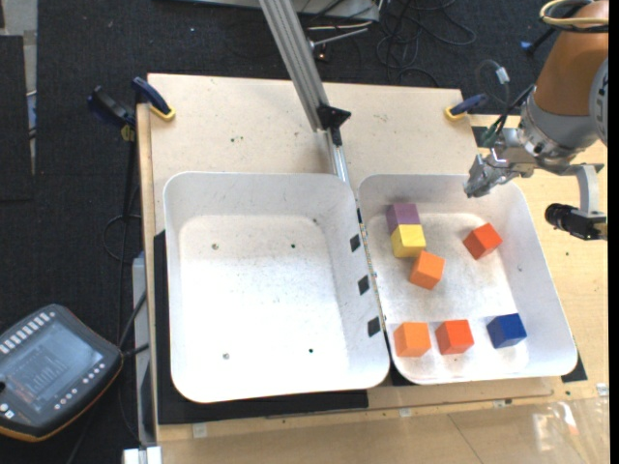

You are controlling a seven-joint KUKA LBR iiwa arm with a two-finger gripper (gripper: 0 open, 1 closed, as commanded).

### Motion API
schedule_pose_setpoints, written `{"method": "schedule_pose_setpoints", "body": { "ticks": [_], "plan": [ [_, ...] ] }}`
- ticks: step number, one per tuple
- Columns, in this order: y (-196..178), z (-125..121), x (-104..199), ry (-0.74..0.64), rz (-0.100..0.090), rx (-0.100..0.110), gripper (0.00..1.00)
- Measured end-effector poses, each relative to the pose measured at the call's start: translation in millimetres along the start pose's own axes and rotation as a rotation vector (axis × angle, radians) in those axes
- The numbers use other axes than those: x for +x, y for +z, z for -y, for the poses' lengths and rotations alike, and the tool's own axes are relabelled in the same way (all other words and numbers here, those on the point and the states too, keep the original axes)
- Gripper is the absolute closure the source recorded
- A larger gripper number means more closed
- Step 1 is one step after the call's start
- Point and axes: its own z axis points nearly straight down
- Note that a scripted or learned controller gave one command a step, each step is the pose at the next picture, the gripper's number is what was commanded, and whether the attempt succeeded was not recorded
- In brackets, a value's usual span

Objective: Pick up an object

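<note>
My hand hangs over the upper edge of the right bin, at the frame's upper right; whether it is wide or narrow I cannot tell, and nothing shows held in it.

Right bin contents: purple block touching yellow block, an orange block just below them, a red-orange block nearest the hand, and along the lower edge an orange cube, a red cube and a blue block.

I judge these light, rigid, smooth-faced cubes; grip across two opposite flat faces. The red-orange block stands apart, the easiest take.

Left bin: I see only specks.
</note>
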Motion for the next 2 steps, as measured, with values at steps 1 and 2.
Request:
{"method": "schedule_pose_setpoints", "body": {
  "ticks": [1,2],
  "plan": [
    [-2.9,-0.9,0.1,0.001,-0.001,0.005,1.0],
    [-17.5,-3.4,52.2,-0.005,-0.004,0.006,1.0]
  ]
}}
